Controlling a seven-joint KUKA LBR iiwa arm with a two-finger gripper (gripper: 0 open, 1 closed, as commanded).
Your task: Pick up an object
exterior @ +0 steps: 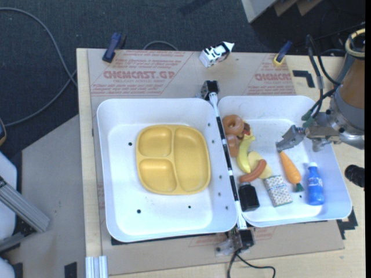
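Observation:
The right bin (264, 105) holds a brown doughnut (234, 124), a yellow banana (244, 153), a reddish sausage (254, 171), an orange carrot (289, 167), a blue bottle (314, 185), a speckled grey block (279, 190) and a black block (248, 197). My gripper (301, 143) hangs over the right part of this bin, just above the carrot's top end. Its fingers stand open with nothing between them.
The left bin (110, 155) carries a yellow divided plate (173, 158). A black clamp strip (225, 155) runs between the two bins. Blue clips (112, 47) and a small black-and-white item (216, 52) lie on the board behind the bins.

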